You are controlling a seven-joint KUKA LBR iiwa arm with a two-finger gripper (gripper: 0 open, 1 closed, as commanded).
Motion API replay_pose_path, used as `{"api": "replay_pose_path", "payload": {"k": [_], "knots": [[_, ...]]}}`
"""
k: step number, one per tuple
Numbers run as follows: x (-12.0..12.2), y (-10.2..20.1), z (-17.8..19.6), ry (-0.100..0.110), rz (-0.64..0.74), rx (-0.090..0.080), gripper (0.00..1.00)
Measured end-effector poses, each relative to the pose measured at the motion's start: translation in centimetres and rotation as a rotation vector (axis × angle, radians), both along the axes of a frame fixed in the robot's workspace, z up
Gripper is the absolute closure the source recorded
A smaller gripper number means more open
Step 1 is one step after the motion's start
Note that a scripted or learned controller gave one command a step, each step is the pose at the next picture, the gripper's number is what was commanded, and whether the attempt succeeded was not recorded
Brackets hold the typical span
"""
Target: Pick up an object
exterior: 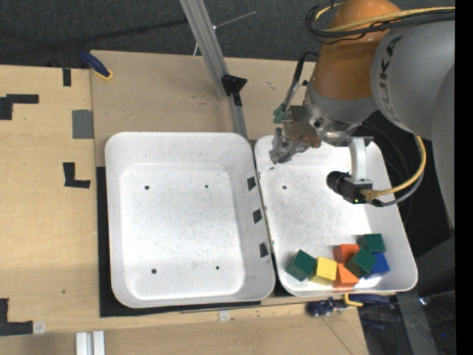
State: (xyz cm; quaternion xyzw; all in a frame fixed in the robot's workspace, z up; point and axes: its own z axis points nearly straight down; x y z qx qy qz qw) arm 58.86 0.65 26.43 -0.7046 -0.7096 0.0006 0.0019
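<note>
Blocks (341,263) cluster in the right bin's (310,205) near corner; claw (283,150) hangs near its far left rim, well apart, grip state unreadable. Best to single out an edge block, descending squarely.

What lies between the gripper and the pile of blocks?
Bare white floor of the right bin, seen from above; gripper at its far corner, blocks at its near end.

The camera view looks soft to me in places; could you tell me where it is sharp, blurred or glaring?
In the camera view, the light is even, with no strong glare on the white bins; the blocks in the right bin's near corner are fairly crisp; the gripper is small and slightly blurred.
</note>
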Motion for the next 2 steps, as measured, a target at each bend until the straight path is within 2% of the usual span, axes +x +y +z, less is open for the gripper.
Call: {"api": "replay_pose_path", "payload": {"k": [1, 2], "knots": [[-2.3, 4.6, -1.9, 0.001, -0.001, -0.001, 1.00], [-4.5, 9.3, -1.4, 0.000, 0.001, 0.000, 1.00]]}}
